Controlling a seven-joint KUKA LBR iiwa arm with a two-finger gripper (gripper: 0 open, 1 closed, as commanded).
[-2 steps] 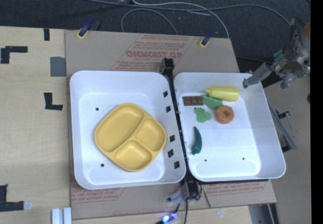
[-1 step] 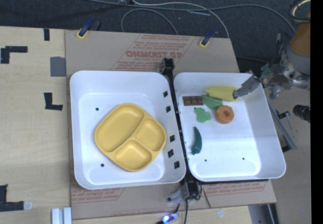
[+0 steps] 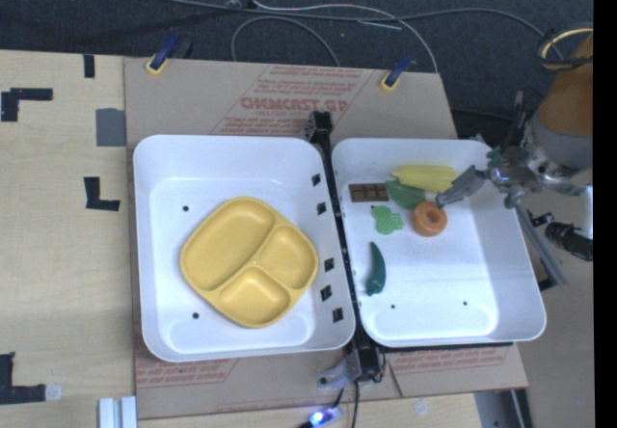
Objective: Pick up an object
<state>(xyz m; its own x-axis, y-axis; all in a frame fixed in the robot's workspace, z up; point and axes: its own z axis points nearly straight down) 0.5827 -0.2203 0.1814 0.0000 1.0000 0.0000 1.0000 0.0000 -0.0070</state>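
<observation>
**Pincer low over right bin, beside the orange piece**

Surface (image 3: 58, 224): pale wood, a cardboard sheet (image 3: 289, 98) laid across it under both bins, held at the far edge by two yellow-and-blue clamps.

Left bin (image 3: 159, 175): shallow, white. Holds one yellow divided plate (image 3: 249, 260), three compartments, lying flat near the middle of the bin and turned at an angle to its walls.

Right bin (image 3: 482, 301): shallow, white, set just beside the left one, with a dark divider between them. Its things sit in the far-left part.

Arm (image 3: 564, 118): grey with an orange band, enters from the right, above the bin's far-right corner.

Things in the right bin, largest first:
- yellow corn-like piece (image 3: 424, 175), lying near the far wall, with a green leafy part at its left end.
- dark green pod-shaped piece (image 3: 375, 270), lying alone toward the near-left side.
- round orange piece (image 3: 430, 219), just below the corn.
- small brown bar (image 3: 364, 192), left of the corn.
- small light green piece (image 3: 387, 219), between the bar and the orange piece.

Pincer (image 3: 455, 191): a grey finger slants down-left, its tip just above the orange piece; touching or not, unclear. Opening cannot be told.
</observation>
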